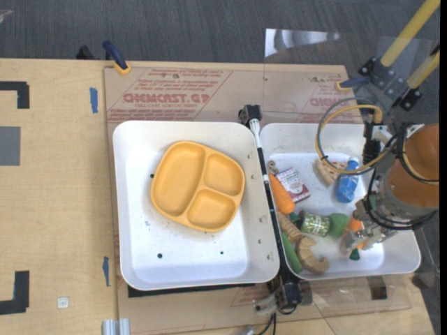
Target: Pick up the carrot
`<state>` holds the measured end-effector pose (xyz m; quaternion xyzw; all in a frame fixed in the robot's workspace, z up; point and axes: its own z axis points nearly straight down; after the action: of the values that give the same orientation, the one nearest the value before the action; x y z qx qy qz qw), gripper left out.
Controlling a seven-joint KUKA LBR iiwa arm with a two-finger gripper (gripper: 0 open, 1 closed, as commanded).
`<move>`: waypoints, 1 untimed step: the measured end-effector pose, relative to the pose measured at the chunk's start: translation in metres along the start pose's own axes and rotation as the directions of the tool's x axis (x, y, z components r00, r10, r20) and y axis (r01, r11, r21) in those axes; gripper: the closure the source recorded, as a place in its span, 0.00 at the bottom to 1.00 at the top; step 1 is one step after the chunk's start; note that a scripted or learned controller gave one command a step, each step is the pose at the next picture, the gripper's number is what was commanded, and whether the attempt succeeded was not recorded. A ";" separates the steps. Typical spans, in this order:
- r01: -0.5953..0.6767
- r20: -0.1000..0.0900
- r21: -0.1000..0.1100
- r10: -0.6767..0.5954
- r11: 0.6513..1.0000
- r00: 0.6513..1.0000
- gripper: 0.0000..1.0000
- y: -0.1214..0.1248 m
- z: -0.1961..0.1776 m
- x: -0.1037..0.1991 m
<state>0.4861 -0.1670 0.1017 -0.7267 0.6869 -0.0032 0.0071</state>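
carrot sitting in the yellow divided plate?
No. The orange carrot lies in the right white bin, by its left wall; the yellow divided plate holds nothing.

Bright, even overhead light, sharp across most of the frame.

Lit softly from above, with only faint, short shadows under the yellow plate (198, 185) and along the rim of the left bin (129, 208). Mild glare on the white floor of the right bin (401, 257) and on a clear sheet (300, 40) at the top. Slightly soft and blurred on the orange band (419, 166) at the right edge. Dark, low in contrast on the grey floor (174, 12) beyond the table (49, 187).
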 end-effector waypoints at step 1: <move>0.218 0.002 -0.010 -0.218 0.976 0.976 1.00 0.003 -0.051 -0.026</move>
<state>0.4808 -0.1412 0.1526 -0.7976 0.6032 -0.0003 0.0035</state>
